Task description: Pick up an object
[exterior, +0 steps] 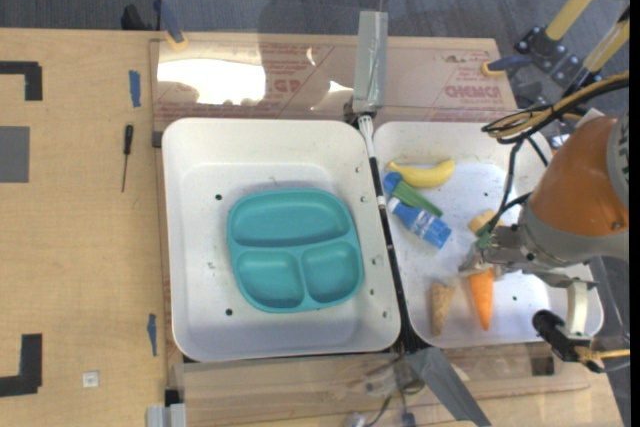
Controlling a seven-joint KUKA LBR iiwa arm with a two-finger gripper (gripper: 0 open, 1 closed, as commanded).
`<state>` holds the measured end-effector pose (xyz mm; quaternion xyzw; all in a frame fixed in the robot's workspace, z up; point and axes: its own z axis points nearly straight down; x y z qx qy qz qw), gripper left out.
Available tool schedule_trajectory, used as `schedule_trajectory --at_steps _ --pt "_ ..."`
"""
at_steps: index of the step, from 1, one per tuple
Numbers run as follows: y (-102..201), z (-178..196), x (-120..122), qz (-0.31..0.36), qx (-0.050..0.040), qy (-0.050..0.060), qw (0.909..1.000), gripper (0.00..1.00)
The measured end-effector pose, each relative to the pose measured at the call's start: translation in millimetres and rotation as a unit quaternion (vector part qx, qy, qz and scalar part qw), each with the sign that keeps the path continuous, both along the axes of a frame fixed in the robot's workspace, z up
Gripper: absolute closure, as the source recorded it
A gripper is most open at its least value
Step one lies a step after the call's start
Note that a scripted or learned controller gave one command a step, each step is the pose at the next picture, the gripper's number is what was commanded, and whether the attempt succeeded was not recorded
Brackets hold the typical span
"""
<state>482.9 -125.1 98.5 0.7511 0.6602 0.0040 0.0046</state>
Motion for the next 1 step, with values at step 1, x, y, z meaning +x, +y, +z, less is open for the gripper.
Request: schedule_trajectory --at_steps 1 --pt "77.3 159.5 21.0 -0.063 0.0036 -0.001 0.9980 1.00"
